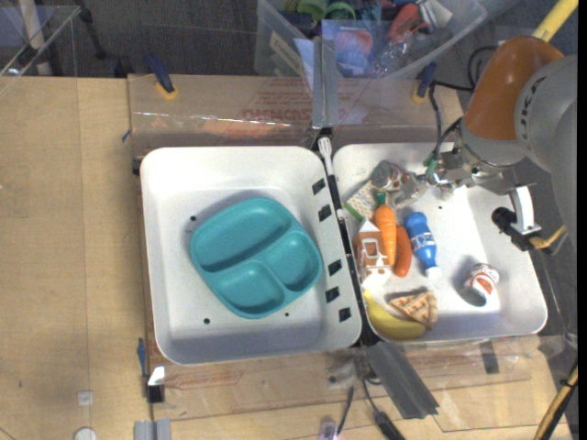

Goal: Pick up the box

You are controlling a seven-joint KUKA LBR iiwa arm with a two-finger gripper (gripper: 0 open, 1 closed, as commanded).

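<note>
We see the arm (537, 90) cut off by the frame's right edge at 3 o'clock. The gripper (431, 174) blurs into the clutter below it, too small to read. At 12 o'clock the clear tub (367, 16) runs past the top edge.

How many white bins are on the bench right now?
2. The left bin holds a teal divided plate. The right bin, touching it along the middle, holds the small items, including the box.
</note>
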